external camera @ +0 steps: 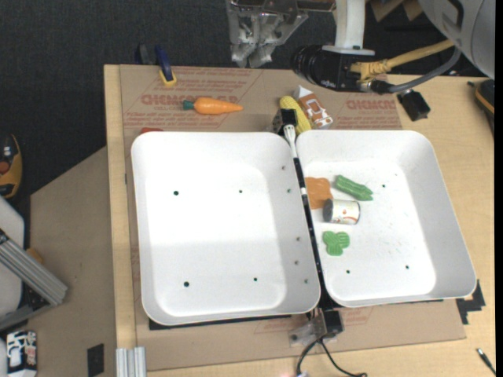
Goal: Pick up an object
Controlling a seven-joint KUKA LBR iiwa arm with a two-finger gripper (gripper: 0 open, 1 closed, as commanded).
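A green toy [336, 243], small can [343, 211] and green pod [353, 187] lie in the right bin [424, 210]; the pincer [259, 42] hangs spread above the tabletop [118, 132].

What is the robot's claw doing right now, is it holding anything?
Gripper: up above the bench behind the bins, nothing between its fingers; open or shut cannot be told.

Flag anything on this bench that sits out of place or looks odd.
Several toys lie outside the bins on the board behind them: a carrot, a corn cob beside a small packet, and a blue and yellow piece. The right bin holds four items bunched near its left wall. The claw hangs above the back edge.
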